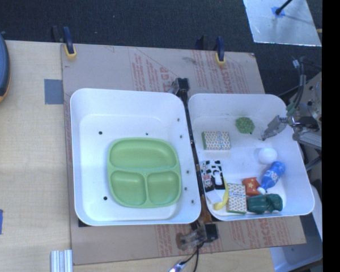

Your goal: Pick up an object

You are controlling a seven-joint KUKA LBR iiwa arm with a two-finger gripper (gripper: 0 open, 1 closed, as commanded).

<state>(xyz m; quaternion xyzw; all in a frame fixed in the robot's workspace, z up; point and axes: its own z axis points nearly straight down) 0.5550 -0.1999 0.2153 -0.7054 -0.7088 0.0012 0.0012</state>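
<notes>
Over at the right edge of the right-hand bin (226,103), the gripper (273,127) hangs just above the rim, the arm coming in from that side. I can make out one grey finger slanting down and to the left, but I cannot tell from where I stand whether the tool is open or closed, and nothing shows caught in it.

What matters for the coming move is which way the pieces lie from that tip. Nearest are two: the green bumpy ball (245,124), just beside it toward the middle of the bin, and the white ball (267,153), a short way below. I judge either one the easy choice, needing only a small shift inward and a descent.

Farther off, near the bottom wall, lie the blue bottle (272,174), slanting up to the right, the dark green toy (265,203), a small red packet (251,186) and a patterned card (236,198), all crowded together and touching. A speckled box (216,140) lies apart toward the bin's left side.

The left bin (90,106) holds a green divided plate (143,171), well apart from the tool.
</notes>
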